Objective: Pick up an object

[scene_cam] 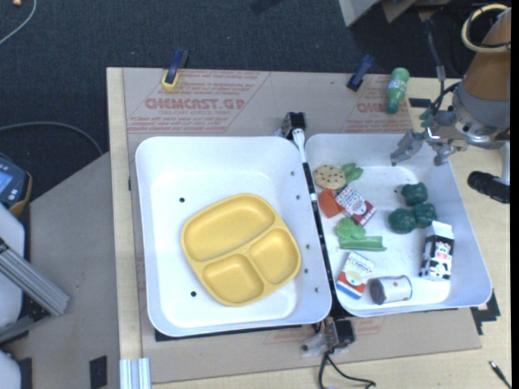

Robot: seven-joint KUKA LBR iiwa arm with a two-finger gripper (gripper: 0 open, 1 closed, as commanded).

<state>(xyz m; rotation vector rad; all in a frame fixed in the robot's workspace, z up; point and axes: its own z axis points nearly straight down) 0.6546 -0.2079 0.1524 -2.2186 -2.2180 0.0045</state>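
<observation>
The right bin (478,275) holds several small items: a round cookie (329,176), a red and white packet (356,205), an orange piece (328,204), green beans (358,236), dark green broccoli (410,209), a cow-patterned milk carton (438,258), a tipped can (392,289) and a small carton (353,272). My gripper (422,151) hangs over the bin's far right corner, above and behind the broccoli. Its fingers (403,151) are spread open with nothing between them.
The left bin (154,217) holds a yellow divided plate (241,248). A green bottle (396,89) lies on the bench behind the right bin. Blue clamps (174,67) (359,73) sit at the board's far edge. A black clip (295,123) stands between the bins.
</observation>
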